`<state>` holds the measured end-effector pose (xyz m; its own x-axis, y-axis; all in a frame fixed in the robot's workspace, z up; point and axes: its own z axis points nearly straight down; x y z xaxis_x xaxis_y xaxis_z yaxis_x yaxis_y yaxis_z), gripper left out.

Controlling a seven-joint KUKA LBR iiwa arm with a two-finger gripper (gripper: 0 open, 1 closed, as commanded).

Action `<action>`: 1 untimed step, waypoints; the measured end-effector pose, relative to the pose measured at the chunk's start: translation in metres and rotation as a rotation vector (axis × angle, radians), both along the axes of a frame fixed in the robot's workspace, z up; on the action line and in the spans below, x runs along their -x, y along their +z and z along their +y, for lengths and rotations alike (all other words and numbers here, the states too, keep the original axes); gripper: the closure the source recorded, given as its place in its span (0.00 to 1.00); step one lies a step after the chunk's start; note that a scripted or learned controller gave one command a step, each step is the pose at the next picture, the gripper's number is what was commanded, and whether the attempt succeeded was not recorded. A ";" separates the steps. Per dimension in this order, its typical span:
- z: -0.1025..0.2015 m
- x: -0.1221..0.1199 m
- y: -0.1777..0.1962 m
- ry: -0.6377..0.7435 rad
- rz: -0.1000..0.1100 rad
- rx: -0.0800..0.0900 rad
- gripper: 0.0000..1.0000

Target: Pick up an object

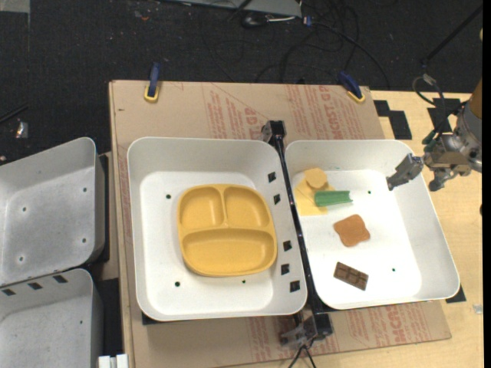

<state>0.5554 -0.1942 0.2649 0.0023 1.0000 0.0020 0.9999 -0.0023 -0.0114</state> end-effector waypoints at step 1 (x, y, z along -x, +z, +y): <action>0.000 -0.002 0.006 0.003 -0.011 0.003 0.00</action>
